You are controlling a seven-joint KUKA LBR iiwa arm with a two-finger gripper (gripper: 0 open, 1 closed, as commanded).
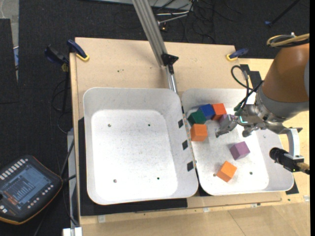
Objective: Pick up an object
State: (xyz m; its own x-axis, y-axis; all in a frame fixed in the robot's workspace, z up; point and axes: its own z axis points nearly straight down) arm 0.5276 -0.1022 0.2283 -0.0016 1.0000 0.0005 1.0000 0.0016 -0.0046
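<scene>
The right bin (275,183) holds several small blocks. A green block (198,117), a blue block (207,111) and an orange block (219,110) cluster at its far left. Another orange block (199,132) lies just in front of them. A purple block (239,150) sits mid-bin and a third orange block (227,171) lies nearer the front. My gripper (228,125) hangs over the bin, right of the cluster and above the purple block. It carries nothing that I can see.
The left bin (93,146) lies beside the right one. A metal pole (150,23) slants down from the top toward the bins' shared edge. A teach pendant (24,188) rests at lower left. Clamps (78,50) hold the board's far corners.
</scene>
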